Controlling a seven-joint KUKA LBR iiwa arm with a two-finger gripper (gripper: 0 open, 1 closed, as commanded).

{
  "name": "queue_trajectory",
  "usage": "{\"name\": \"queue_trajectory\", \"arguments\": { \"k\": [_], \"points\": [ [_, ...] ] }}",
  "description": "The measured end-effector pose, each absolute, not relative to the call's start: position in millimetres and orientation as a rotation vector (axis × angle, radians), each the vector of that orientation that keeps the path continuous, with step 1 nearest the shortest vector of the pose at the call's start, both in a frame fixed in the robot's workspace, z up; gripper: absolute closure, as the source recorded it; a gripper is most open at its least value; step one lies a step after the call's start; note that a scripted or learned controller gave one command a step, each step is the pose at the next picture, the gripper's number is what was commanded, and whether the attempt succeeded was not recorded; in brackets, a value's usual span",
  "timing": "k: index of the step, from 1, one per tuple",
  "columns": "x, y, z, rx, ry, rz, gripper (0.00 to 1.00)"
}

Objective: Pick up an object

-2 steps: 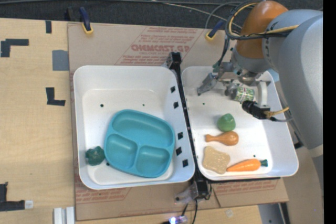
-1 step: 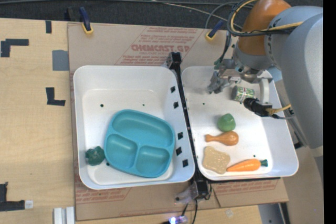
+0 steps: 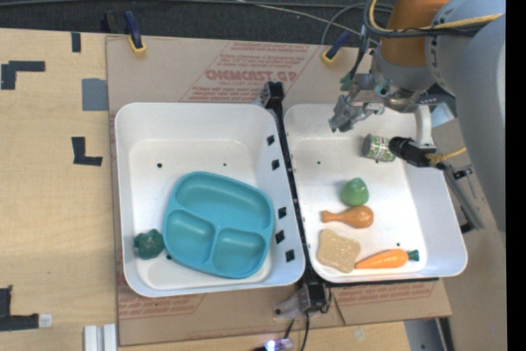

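Sitting in left bin (image 3: 131,127): one teal divided tray (image 3: 219,223) mid-floor, one dark green lump (image 3: 149,243) at near-left corner. Lying in right bin (image 3: 444,201): one bread slice (image 3: 338,250), one drumstick (image 3: 348,216), one green ball (image 3: 355,192), one carrot (image 3: 386,260) along near edge, one small can (image 3: 377,148) near far-right edge. Hovering over far-left corner of right bin: gripper (image 3: 343,117), nothing between fingers, spread or pressed together impossible to tell. Risking a miss: closing on bare floor, targets sitting well apart from gripper.
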State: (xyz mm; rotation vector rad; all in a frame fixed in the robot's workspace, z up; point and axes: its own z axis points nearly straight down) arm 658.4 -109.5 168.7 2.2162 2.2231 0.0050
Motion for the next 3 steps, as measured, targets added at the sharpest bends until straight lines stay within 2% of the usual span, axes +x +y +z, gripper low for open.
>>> {"name": "queue_trajectory", "arguments": {
  "k": [1, 3],
  "points": [
    [659.3, -109, 209, 2.218, 2.222, 0.004, 1.0],
    [629.2, -11, 217, 2.217, 2.229, 0.0, 1.0]
  ]
}}
